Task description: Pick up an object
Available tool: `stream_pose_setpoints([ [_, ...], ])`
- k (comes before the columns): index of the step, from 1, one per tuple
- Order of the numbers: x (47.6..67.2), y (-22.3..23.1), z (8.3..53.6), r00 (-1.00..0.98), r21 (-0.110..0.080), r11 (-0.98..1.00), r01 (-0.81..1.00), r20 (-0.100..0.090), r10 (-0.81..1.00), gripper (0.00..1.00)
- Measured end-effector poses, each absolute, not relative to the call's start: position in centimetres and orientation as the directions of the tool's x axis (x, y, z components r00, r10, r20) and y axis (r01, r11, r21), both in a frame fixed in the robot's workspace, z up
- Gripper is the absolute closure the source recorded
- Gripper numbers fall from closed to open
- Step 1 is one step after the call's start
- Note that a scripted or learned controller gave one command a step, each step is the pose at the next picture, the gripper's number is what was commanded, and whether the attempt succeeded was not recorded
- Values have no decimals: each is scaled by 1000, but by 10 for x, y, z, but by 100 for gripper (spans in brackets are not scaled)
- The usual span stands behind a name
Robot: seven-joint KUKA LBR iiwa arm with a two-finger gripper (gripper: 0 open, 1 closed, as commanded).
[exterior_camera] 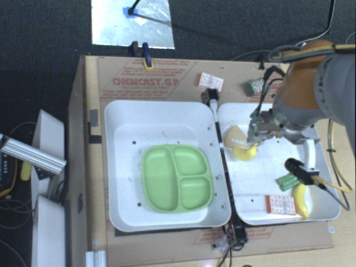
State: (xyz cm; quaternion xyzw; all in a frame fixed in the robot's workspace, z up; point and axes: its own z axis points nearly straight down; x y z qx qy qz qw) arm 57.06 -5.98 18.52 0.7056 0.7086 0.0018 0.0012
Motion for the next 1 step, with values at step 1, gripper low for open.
stream_pose_setpoints([
  [1,549,-65,213,-2,2,2,1000,0,1000,100],
])
